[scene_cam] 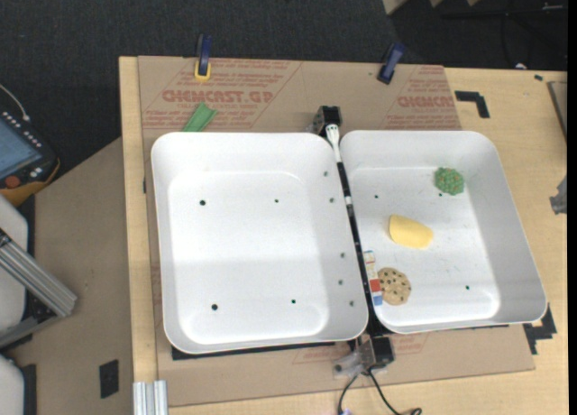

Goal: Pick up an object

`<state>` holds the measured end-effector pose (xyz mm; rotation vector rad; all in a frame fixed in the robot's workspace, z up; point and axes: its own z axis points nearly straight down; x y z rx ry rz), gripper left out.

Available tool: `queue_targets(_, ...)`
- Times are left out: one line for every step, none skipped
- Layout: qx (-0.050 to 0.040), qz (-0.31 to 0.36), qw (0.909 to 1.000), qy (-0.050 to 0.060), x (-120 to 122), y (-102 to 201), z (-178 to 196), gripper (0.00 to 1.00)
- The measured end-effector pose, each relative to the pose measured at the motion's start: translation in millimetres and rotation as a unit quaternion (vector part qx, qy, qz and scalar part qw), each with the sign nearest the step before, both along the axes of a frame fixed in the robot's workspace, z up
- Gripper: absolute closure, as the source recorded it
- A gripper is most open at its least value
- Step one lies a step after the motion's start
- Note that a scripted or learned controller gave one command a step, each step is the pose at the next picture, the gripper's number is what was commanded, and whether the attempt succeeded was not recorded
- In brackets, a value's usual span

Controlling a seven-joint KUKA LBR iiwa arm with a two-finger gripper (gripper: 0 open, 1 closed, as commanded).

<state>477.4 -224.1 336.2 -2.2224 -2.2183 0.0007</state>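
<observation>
Right bin (505, 224) has three things: yellow piece (410, 232) near its middle, green clump (449, 180) toward its far edge, cookie (393, 286) by its near-left corner. Can't tell the gripper's state or position.

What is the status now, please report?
Right bin holds three objects: green piece, yellow piece, cookie. All lie apart, nothing on top of them.

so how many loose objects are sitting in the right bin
3, all in the right bin: a green broccoli-like piece near the far right, a yellow piece in the middle, and a cookie at the near left by the divider. None look hidden.
</observation>
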Motion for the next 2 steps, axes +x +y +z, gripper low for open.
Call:
queue_targets(0.0018,0.004,1.0,0.002,2,68,-46,1.0)
queue_targets(-0.0053,-0.002,1.0,-0.008,2,-5,64,1.0)
